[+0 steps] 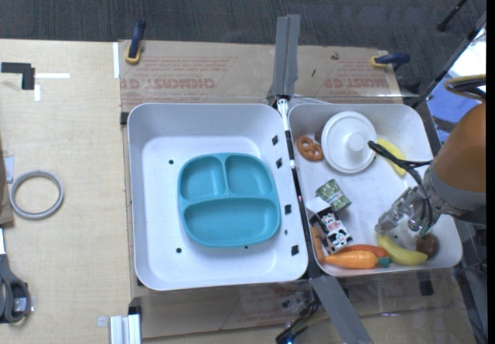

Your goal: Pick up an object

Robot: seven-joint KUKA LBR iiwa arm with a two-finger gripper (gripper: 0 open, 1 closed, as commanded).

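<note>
- Two shallow white bins sit side by side on the bench: the left bin (147,180) and the right bin (433,145).
- A teal divided plate (229,199) lies flat in the middle of the left bin.
- The arm (464,161) reaches in from the right, its orange band above the wrist near the right bin's far side.
- The gripper (402,219) hangs low in the right bin's near right part; I cannot tell from this view whether it is spread or closed, and nothing is visibly held in it.
- Just beside the gripper, toward the near wall, lies a yellow banana (404,252), with a small dark brown object (427,243) to its right.
- An orange carrot (353,258) lies along the near wall, its tip close to the banana.
- A black-and-white cow-patterned block (332,231) sits just above the carrot, and a green patterned block (333,194) lies a little farther up.
- A white round lidded dish (349,142) rests in the far part of the right bin, with a pretzel (310,148) just left of it and a second yellow piece (393,154) at its right.
- On the bench at far left lies a grey ring (35,194).
</note>
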